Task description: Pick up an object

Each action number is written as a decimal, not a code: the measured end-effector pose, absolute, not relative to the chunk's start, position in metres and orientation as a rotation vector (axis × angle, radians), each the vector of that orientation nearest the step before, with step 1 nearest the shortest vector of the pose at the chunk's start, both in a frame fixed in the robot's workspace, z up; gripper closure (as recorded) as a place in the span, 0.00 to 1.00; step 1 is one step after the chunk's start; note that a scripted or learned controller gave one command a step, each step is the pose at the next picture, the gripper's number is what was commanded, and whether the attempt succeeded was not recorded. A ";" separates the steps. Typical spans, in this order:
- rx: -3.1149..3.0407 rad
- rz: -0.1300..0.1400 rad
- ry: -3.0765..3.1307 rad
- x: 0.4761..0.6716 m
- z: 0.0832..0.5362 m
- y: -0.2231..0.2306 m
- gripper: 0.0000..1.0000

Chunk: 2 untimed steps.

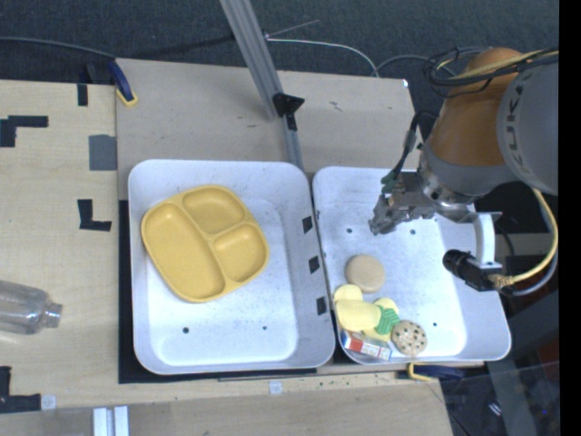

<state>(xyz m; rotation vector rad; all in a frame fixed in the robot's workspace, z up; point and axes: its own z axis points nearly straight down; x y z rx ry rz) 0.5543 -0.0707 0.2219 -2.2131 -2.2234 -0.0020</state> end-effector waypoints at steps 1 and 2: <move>-2.217 0.010 -2.214 0.486 0.186 -0.051 1.00; -2.209 -0.004 -2.231 0.550 0.188 0.029 1.00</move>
